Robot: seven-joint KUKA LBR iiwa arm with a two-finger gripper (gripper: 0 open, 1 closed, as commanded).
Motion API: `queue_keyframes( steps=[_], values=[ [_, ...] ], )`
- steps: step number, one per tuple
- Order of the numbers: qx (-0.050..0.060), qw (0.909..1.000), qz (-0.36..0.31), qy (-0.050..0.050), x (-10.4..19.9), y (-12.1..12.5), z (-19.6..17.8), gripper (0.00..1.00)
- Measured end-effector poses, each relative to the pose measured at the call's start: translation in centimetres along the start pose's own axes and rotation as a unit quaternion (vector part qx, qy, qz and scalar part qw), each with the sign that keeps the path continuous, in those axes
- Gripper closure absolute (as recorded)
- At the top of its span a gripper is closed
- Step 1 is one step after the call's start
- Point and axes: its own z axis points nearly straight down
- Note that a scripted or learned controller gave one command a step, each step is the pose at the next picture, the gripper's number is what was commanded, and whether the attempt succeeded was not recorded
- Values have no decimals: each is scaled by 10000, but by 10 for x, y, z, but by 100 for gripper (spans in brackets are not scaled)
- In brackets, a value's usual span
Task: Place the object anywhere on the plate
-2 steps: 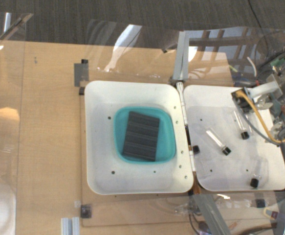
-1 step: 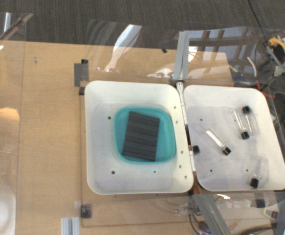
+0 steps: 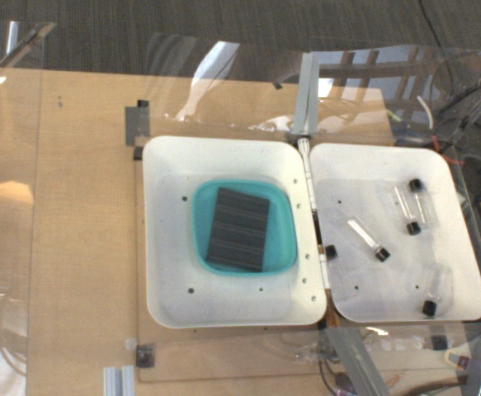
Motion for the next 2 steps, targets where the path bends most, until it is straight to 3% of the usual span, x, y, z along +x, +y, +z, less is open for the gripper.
queue_keyframes(
  steps=[1, 2],
  values=[
    [0, 10000, 52, 4, -34, 3, -1, 0],
    [4, 10000, 51, 0, -34, 3, -1, 0]
  ],
)
